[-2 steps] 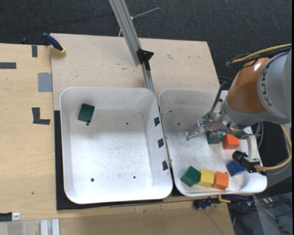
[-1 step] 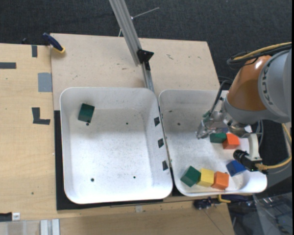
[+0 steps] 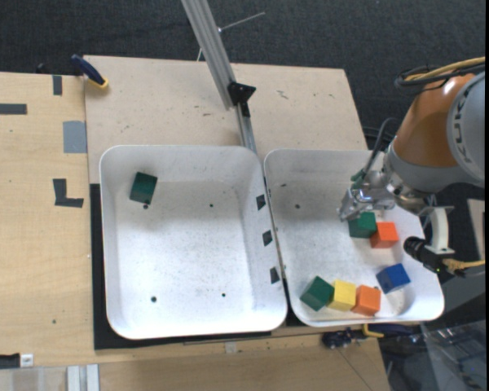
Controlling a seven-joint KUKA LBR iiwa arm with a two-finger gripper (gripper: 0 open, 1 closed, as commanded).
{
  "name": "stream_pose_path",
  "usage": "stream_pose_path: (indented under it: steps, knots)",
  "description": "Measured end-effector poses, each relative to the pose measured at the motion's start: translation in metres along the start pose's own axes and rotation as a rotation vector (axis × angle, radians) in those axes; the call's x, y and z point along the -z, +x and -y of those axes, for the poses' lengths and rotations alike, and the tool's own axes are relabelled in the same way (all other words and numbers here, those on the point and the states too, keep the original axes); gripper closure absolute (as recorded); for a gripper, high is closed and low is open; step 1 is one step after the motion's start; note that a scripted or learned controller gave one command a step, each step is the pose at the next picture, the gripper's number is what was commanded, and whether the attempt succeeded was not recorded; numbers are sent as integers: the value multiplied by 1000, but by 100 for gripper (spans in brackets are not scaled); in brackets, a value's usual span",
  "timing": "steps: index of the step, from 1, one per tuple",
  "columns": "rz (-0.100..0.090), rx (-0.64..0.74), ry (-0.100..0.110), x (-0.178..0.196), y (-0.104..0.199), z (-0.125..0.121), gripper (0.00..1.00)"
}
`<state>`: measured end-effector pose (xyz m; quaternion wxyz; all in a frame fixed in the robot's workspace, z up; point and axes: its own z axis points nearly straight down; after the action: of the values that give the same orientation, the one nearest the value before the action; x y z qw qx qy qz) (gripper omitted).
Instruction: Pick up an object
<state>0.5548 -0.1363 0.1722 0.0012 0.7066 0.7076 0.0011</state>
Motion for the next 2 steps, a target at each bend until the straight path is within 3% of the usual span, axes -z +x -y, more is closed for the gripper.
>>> stream_pose_path:
  steps: [1,2]
  knots:
    - [0,1,-1,49,1,-2,100]
    - [-2,6,4,43,59,-20,100]
